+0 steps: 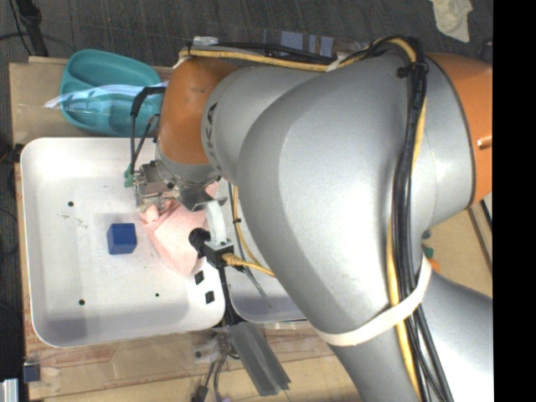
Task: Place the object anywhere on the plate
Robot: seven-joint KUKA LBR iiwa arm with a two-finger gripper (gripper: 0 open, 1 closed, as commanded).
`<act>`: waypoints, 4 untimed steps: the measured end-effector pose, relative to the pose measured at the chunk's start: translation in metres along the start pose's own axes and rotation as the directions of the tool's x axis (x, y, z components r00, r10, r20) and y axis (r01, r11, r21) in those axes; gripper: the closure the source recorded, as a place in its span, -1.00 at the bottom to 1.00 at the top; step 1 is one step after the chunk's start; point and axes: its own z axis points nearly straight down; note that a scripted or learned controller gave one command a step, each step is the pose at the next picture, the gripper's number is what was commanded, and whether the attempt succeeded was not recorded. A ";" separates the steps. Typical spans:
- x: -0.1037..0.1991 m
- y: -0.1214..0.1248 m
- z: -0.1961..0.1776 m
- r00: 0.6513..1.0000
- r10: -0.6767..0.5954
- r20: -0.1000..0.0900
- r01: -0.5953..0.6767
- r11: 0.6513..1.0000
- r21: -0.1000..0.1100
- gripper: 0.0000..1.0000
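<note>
Hovering low over the left white bin, wrist and jaws parked right at the upper edge of the pink plate. Cannot tell how far open the jaws stand, nor whether anything sits between them; grey arm blocking the tips. Blue cube resting on the bin floor, below and to the left of the jaws as seen from the camera, close by but clearly apart, and just beside the plate's left edge without touching. No long axis to speak of on a cube, so approach angle probably matters little. Looks like cube not yet on plate. Next move likely calls for shifting down-left toward the cube. Teal scoop-like container lying beyond the bin, past the jaws on the far side.
</note>
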 end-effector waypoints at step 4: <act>-0.015 -0.065 -0.076 0.994 -0.113 0.002 0.113 0.994 -0.008 1.00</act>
